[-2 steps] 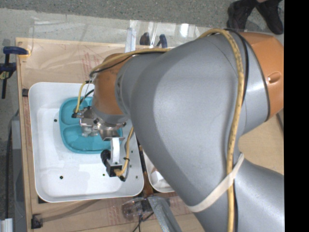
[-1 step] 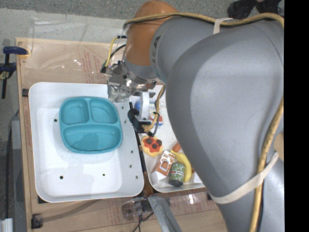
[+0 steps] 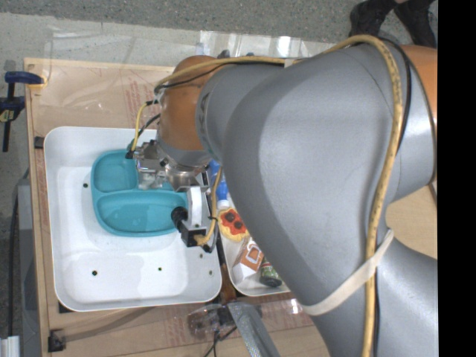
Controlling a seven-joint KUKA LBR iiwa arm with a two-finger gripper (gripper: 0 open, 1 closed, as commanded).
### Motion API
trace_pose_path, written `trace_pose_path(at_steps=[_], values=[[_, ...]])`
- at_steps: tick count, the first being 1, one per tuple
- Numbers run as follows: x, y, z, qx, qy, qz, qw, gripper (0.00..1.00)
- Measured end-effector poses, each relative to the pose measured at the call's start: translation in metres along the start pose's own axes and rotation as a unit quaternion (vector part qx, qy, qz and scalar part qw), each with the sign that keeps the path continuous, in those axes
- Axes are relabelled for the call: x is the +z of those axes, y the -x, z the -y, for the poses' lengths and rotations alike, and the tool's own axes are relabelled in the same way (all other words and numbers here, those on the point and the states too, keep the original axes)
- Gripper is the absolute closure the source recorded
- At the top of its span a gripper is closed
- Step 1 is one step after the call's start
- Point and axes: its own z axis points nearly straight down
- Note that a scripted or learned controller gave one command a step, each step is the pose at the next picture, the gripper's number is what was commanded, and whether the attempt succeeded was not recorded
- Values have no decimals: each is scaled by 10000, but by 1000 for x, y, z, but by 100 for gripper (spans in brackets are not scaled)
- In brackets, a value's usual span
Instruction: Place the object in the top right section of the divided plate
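A teal divided plate (image 3: 137, 213) lies in the left white bin (image 3: 111, 288), with a small section at its upper left and a large section below. My gripper (image 3: 154, 171) hangs over the plate's upper right part, under the orange wrist band (image 3: 178, 106). The gripper's body hides that part of the plate and whatever may be between its tips. A black and white fitting on the wrist (image 3: 192, 218) reaches down past the plate's right rim.
The grey arm covers most of the right bin (image 3: 245, 285). In the visible strip lie an orange and red item (image 3: 232, 225), a dark green item (image 3: 269, 276) and a blue item (image 3: 216, 175). A blue clamp (image 3: 10, 99) sits at the bench's left edge.
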Motion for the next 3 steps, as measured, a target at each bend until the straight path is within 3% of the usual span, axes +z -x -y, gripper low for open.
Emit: trace_pose_path(at_steps=[1,2,3], values=[[-110,103,-49,-561,-51,3,9984,100],[-94,55,-5,969,-94,15,9952,100],[-86,-3,66,608,-81,14,9981,100]])
